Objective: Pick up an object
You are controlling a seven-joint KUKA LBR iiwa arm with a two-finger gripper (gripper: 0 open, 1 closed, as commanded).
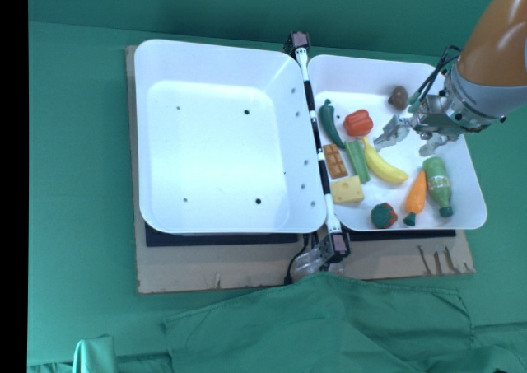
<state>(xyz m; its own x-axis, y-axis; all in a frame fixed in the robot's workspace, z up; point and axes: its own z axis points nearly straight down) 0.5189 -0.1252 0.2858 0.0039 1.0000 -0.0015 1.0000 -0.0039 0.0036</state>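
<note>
The right bin holds several toy foods. Among them are a yellow banana, a red pepper, a green chili, a green cucumber, an orange carrot, a green bottle, a cheese wedge, an orange waffle block, a brown ball and a green-and-red piece. My gripper hovers over the right bin's middle, just right of the pepper and above the banana's upper end. It is open with nothing between its fingers.
The left bin lies beside the right one, joined by a black-and-white hinge strip. Both rest on a cardboard sheet. Green cloth bunches at the front edge.
</note>
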